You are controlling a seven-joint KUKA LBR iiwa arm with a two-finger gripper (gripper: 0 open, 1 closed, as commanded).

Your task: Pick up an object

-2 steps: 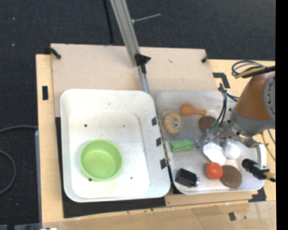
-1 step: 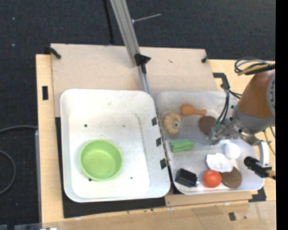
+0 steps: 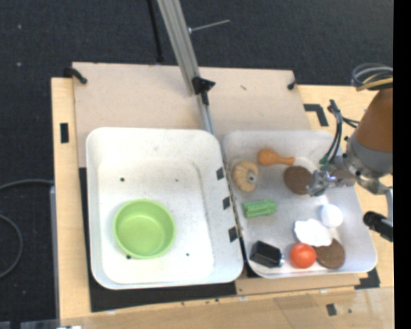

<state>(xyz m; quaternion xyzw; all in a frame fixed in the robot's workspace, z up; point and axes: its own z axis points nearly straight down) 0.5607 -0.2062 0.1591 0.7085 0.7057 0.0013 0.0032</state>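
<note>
Right now the pincer (image 3: pixel 320 184) hovers just beside the brown disc (image 3: pixel 298 179); its opening cannot be told.

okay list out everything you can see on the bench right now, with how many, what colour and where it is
Bins: 2, white, side by side on the bench
Bowl: 1, green, left bin, near front
Block: 1, green, right bin, left-centre
Black thing: 1, right bin, front left
Ball: 1, red, right bin, front
Brown discs: 2, right bin, one centre, one front right
Orange-tan piece: 1, right bin, back
Tan round thing: 1, right bin, back left
White things: 2, right bin, right side
Pole: 1, grey, behind the bins
Gripper: 1, grey, over right bin beside the centre disc
</note>
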